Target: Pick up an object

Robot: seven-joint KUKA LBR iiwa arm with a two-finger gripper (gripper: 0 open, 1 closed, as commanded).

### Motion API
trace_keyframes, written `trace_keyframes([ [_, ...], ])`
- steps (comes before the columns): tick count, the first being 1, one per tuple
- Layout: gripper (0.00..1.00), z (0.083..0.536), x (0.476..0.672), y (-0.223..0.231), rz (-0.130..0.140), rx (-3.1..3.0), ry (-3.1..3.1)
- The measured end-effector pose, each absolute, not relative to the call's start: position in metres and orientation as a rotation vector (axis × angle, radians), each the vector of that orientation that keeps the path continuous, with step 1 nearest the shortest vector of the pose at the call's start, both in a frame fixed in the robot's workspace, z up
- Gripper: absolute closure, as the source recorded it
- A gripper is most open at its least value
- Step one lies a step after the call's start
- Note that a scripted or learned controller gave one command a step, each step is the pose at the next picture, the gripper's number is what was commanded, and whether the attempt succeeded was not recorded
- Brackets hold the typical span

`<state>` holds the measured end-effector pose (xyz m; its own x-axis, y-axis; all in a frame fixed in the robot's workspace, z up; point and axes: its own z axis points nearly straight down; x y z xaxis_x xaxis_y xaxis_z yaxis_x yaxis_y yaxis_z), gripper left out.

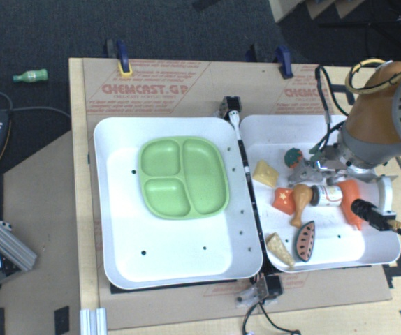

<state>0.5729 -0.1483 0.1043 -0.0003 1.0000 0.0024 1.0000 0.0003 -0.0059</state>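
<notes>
The bench carries two shallow white bins side by side. The left bin holds a pale green divided plate with three compartments, lying flat a little toward the far side of that bin. The right bin holds a cluster of toy foods: a pale yellow cheese-like wedge near its left wall, an orange-red piece just right of and nearer than that wedge, a tan drumstick-shaped piece touching the orange-red one, a watermelon slice with dark seeds near the front rim, a second pale wedge just left of the slice at the front left corner, a small teal-and-red object toward the far side, and an orange carrot-like piece farther right. The grey arm with its orange band reaches in from the right and hangs over the middle of the right bin. Its tool sits low among the toys, just right of the drumstick piece and left of the carrot-like piece; whether it is spread or closed, and whether it grips anything, cannot be told from this angle.
</notes>
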Motion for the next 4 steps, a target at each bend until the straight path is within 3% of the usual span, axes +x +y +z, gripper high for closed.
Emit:
trace_keyframes([
  [1, 0.0, 0.083, 0.572, -0.148, 0.003, -2.218, -2.218],
  [2, 1.0, 0.095, 0.573, -0.148, 0.0, -2.223, -2.219],
  [4, 1.0, 0.202, 0.582, -0.146, -0.007, -2.225, -2.229],
])
